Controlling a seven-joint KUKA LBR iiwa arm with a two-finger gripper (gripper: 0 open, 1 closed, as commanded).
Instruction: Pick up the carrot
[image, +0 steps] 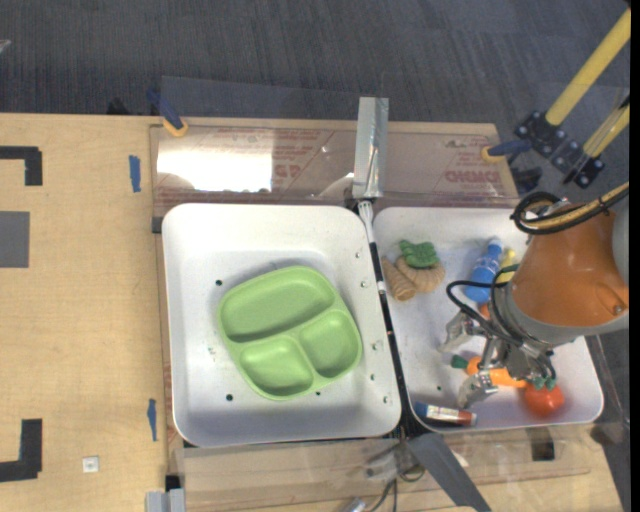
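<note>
The metal two-finger end effector (488, 372) is low over the small orange plastic carrot (497, 378) at the right white bin's (580, 412) five o'clock corner, its grip unclear, so lifting seems left.

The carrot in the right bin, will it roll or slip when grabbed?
The carrot looks small, smooth and plastic, so probably light and stiff but slippery. Its tapered shape may squirt from a pinch. It lies under the gripper, beside the tomato, which could get nudged.

On the counter (80, 300), two bins side by side. In left bin (190, 240): divided plate (290, 330), centred. In right bin (440, 225): leafy toy (419, 253) and bread piece (408, 279) at rear left, bottle (486, 266) right of them, carrot (497, 378) and tomato (544, 399) near front, small tube (449, 414) at front edge.
</note>
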